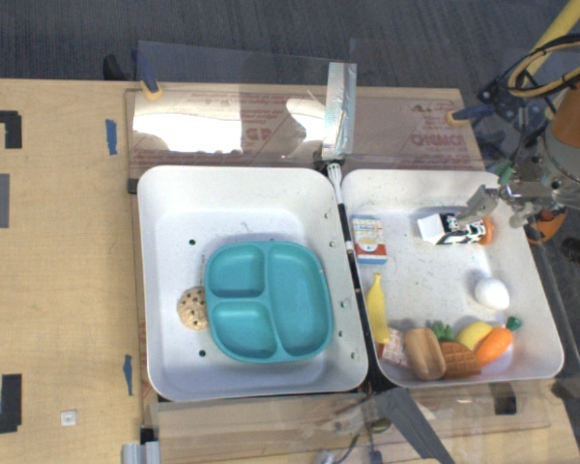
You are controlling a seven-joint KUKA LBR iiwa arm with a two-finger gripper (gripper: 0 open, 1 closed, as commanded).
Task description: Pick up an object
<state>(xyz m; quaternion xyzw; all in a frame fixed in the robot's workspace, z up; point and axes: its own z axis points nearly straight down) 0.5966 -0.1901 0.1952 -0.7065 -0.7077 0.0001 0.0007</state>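
Observation:
The right bin [546, 356] holds several toy foods. A small white and red carton [368, 238] stands near its left wall, with a yellow banana [376, 307] below it. A white egg [491, 292] lies toward the right. Along the front wall sit a brown bread roll [425, 353], a yellow lemon [474, 333] and an orange carrot [494, 344]. My gripper [451, 228] reaches in from the right and hangs low over the bin's upper middle, above and left of the egg. I see nothing held in it.
The left bin [164, 201] holds a teal divided plate [268, 300] with a cookie [191, 307] at its left edge. A clear upright panel [338, 109] stands behind the bins. Yellow cables [551, 42] and the arm's wrist [527, 196] crowd the right side.

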